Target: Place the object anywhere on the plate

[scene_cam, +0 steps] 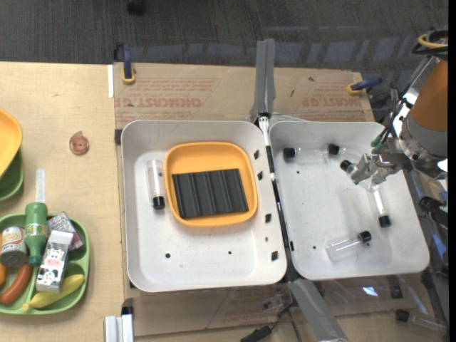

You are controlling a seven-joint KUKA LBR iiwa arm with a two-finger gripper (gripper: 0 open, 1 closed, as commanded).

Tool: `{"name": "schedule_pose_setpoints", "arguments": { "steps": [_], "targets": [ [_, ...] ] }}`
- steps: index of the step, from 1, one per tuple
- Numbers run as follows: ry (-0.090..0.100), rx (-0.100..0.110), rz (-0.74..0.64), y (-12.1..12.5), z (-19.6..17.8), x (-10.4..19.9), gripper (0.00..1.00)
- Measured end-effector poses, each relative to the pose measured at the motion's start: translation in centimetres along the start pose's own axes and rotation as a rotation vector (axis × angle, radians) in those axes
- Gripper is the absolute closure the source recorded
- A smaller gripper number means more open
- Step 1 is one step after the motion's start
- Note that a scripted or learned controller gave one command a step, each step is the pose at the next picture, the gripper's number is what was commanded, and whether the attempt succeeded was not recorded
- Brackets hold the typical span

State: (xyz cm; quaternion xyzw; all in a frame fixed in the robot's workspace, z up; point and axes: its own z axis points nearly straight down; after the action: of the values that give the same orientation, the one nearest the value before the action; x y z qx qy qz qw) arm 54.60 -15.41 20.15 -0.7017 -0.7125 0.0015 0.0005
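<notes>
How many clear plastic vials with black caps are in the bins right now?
5, perhaps more behind the gripper: one beside the orange plate; four in the right bin, top, under the gripper, bottom, another.

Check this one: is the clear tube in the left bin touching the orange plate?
Apart. The camera view shows a thin strip of white bin floor between the tube and the left rim of the plate, along the tube's whole length.

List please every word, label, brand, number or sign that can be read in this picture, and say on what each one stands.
"CHEMCAST", red, printed upside down, on the cardboard sheet behind the left bin.
The same red print on the cardboard behind the right bin: too faint to read for certain.
Labels on the can, bottle and small cartons on the green plate: too small to read.
</notes>
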Motion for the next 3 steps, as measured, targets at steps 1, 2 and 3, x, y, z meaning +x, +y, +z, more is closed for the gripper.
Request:
{"name": "schedule_pose_setpoints", "arguments": {
  "steps": [1, 2, 3],
  "targets": [
    [-0.002, -0.004, -0.243, 5.9, -2.4, 1.3, 1.0],
    [-0.002, -0.004, -0.399, 11.3, -1.3, 1.3, 1.0],
    [-0.001, -0.003, -0.668, 11.4, 0.6, 2.1, 1.0]
  ]
}}
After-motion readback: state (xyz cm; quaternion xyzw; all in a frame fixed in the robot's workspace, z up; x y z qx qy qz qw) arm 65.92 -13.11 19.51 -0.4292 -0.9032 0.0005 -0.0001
